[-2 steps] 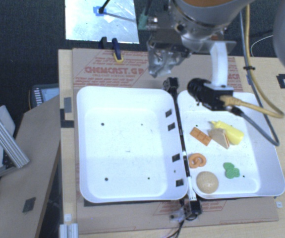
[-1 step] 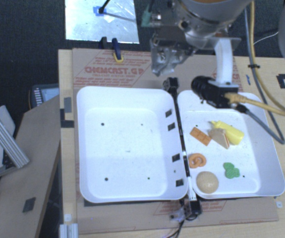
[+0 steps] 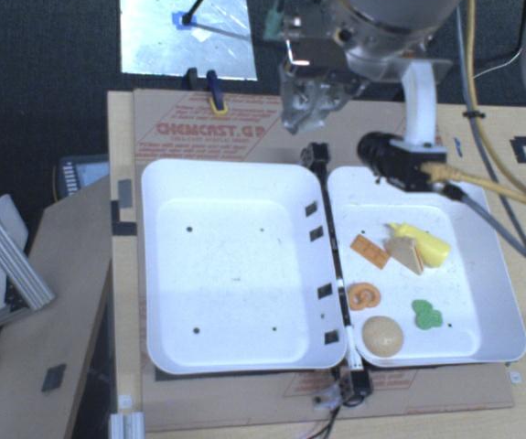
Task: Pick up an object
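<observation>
My gripper (image 3: 306, 108) hangs high above the bench near the far edge of the bins, over the gap between them, with nothing visible in it. In the right bin (image 3: 482, 337) lie several small things: an orange waffle piece (image 3: 370, 250), a tan wedge (image 3: 405, 253), a yellow banana-like piece (image 3: 424, 241), an orange pretzel ring (image 3: 365, 296), a green leafy piece (image 3: 425, 315) and a beige round bun (image 3: 382, 335). All of them rest well below and to the near right of the gripper.
The left bin (image 3: 230, 268) stands beside the right one, joined by a black clipped divider (image 3: 328, 254). Cardboard (image 3: 203, 128) underlies both bins. A shiny foil sheet (image 3: 187, 27) lies at the back left. Yellow and grey cables (image 3: 491, 190) trail over the right bin's far corner.
</observation>
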Available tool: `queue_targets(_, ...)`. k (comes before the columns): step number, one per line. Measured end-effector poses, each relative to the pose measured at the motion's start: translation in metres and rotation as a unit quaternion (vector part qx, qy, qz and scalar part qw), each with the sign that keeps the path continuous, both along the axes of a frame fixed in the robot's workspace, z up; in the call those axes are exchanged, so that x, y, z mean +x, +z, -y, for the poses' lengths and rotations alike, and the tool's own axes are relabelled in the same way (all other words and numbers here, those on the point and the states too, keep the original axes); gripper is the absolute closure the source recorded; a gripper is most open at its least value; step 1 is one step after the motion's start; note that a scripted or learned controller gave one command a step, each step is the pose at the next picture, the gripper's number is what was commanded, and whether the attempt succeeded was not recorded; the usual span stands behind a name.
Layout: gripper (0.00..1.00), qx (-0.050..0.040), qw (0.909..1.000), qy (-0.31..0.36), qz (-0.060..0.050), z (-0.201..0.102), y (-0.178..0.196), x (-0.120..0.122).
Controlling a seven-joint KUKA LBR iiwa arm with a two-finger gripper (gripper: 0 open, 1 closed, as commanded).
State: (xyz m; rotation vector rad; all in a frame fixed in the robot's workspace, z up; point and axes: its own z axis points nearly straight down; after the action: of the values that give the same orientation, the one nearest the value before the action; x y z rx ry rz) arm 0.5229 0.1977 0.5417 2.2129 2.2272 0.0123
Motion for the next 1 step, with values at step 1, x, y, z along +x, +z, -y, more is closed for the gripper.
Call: queue_targets(1,1.0,0.0007,1.0,0.001,0.001,-0.0003,0.011,0.0002)
